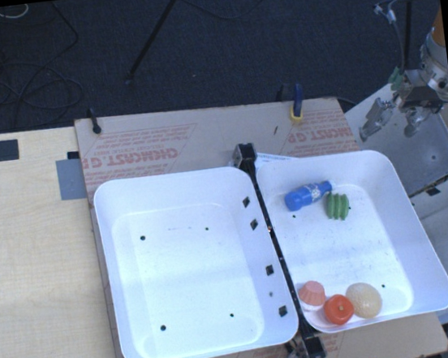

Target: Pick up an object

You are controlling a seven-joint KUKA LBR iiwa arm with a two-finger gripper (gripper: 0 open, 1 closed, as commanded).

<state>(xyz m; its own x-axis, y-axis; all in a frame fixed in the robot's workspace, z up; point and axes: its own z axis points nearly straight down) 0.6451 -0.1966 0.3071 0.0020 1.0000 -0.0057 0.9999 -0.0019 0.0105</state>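
The right bin (pixel 428 258) holds several small objects. A blue bottle (pixel 308 195) lies on its side near the bin's back, and a green ribbed piece (pixel 337 205) lies just to its right. At the front edge sit a pink and white round piece (pixel 311 293), a red ball (pixel 338 310) and a cream ball (pixel 364 300), close together. My gripper (pixel 390 123) hangs outside the bins, beyond the right bin's back right corner and well above the bench. It is open with nothing between its fingers.
The left bin (pixel 111 254) stands beside the right one, with a black divider bar (pixel 266 234) between them. Both rest on a cardboard sheet (pixel 202 140). A clamp (pixel 297 109) sits at the cardboard's back edge. A wooden table (pixel 32 273) is at the left.
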